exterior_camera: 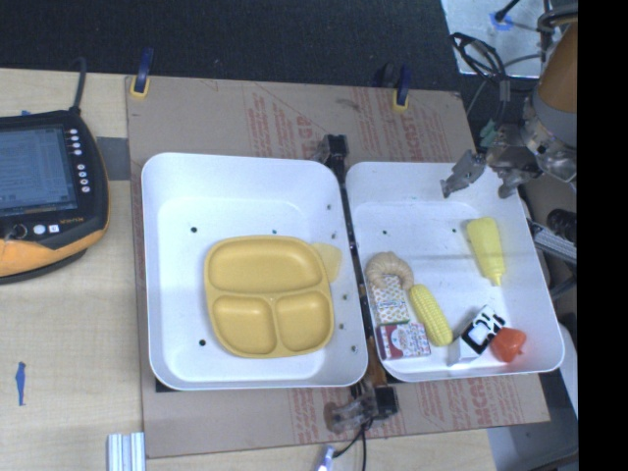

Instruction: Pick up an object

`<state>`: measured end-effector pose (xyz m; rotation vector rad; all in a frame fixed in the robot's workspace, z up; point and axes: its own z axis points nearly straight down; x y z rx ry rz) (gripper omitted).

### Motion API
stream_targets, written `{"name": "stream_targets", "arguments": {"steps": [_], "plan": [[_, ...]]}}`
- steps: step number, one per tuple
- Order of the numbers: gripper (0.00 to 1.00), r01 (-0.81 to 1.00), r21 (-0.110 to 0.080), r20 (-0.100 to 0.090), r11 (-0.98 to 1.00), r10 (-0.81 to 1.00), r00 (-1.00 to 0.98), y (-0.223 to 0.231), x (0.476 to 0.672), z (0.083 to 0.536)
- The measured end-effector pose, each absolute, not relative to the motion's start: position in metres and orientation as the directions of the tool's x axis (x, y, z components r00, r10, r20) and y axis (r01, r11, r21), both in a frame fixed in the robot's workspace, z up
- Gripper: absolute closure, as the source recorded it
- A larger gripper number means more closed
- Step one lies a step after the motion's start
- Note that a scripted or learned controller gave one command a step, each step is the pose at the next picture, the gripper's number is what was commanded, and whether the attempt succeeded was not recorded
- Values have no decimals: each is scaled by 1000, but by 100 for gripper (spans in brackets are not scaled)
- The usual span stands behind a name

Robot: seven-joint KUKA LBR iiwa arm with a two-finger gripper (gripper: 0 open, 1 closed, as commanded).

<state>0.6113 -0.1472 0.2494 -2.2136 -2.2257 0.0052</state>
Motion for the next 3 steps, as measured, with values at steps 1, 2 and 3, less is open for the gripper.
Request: {"name": "stream_targets", "arguments": {"steps": [1,2,3], "plan": [[0,1000,-4,-3,5,1000,-5,-208,638,199],[0,1000,-6,-1,6,1000,-6,-210,581,115],[0,1000,-6,0,6,1000,-6,-202,586,92]]}}
